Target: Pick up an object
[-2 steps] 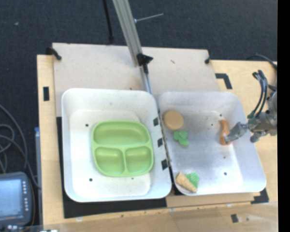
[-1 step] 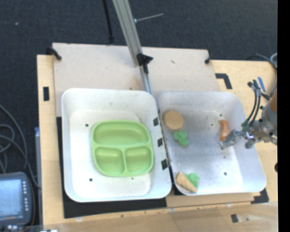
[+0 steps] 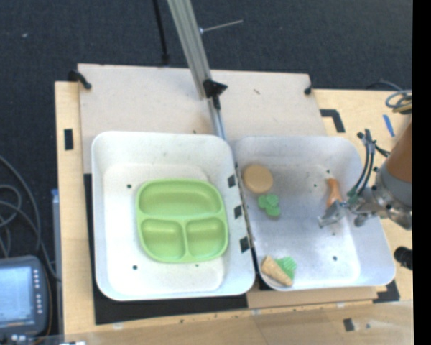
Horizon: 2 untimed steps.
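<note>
Gripper [image 3: 339,214] low over right bin [image 3: 345,264], near its right side; can't tell its state; orange piece [image 3: 333,190] just beside it, apart or touching unclear; tan disc [image 3: 258,178] and green piece [image 3: 270,205] at bin's left; tan wedge [image 3: 276,269] at front edge; green tray [image 3: 181,219] in left bin [image 3: 115,192].

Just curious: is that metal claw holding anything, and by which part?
Cannot be told. The gripper sits right by the orange piece in the right bin, but no grip shows.
</note>
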Motion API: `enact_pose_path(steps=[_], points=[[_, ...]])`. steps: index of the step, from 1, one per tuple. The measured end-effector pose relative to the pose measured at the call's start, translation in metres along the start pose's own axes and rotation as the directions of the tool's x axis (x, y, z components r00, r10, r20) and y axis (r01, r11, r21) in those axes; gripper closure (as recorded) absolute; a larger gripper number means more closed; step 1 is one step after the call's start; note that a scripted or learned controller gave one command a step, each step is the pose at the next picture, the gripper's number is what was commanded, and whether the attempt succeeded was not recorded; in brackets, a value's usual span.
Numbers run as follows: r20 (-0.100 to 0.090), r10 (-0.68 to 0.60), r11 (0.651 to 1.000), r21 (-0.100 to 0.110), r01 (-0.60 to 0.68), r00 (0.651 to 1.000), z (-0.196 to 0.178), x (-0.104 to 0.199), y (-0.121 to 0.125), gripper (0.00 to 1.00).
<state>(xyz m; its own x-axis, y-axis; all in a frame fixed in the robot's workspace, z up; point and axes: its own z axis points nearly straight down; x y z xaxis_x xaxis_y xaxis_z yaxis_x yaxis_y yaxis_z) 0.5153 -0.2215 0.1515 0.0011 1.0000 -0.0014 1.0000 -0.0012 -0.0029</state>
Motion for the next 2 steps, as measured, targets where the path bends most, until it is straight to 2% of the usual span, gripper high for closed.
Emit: enact_pose_path(steps=[1,2], points=[[0.001,0.004,1.0,-0.009,-0.004,1.0,-0.014,-0.001,0.002,1.0],[0.003,-0.004,1.0,-0.012,0.004,1.0,-0.079,-0.006,0.001,1.0]])
